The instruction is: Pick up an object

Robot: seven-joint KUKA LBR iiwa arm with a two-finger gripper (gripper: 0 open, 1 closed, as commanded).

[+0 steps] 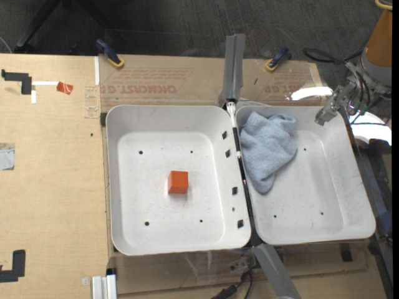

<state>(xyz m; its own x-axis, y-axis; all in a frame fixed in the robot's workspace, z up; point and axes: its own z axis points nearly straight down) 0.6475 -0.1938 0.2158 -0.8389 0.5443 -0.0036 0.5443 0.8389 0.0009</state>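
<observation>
Camera view, mirrored "CHEMCRAFT"-like print on cardboard (149, 80), orange cube (178, 182), blue cloth (268, 147), gripper (326, 114) state unclear.

Orange block (178, 182) in L bin (124, 167); blue cloth (267, 145) in R bin (336, 192).

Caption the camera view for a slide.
Gripper above right bin's far edge; orange block in left bin.

Two blue clamps (110, 53) (one at each rear corner) grip the cardboard sheet (187, 83) on the counter (50, 185), with a small red tag (64, 88) at far left.
</observation>
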